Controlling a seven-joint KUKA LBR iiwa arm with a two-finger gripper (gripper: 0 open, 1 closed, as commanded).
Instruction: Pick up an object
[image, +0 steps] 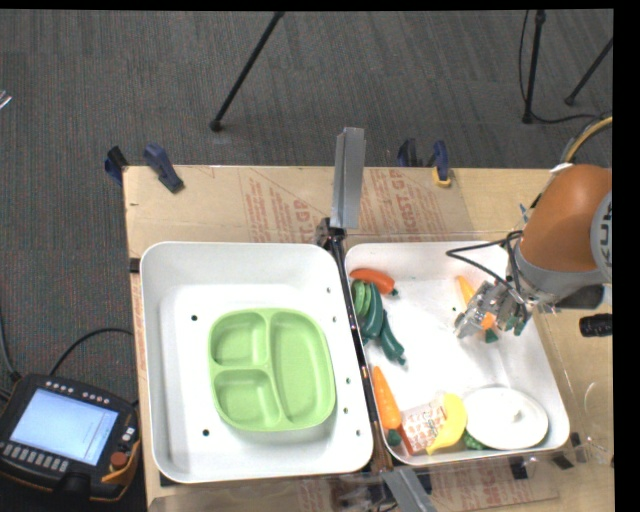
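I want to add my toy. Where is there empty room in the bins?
The left bin has bare floor all around the green divided plate. In the right bin, the middle is bare, between the green vegetables and the gripper. Its near edge is crowded: carrot, packet, white plate.

The two shallow white bins, the left bin (160, 300) and the right bin (430, 265), look like smooth moulded plastic with a faint sheen. The light green divided plate (272, 370) is matt plastic, evenly coloured. The round white lid-like disc (506, 416) looks like smooth, slightly glossy plastic. The dark green toy vegetables (374, 318) and the orange toy carrot (385, 396) have a soft plastic shine. The bench top (250, 205) is flat brown cardboard with printed red lettering, matt and dry-looking. The arm's orange band (565, 225) is smooth and glossy. The grey floor (120, 90) looks like rough, ribbed carpet.
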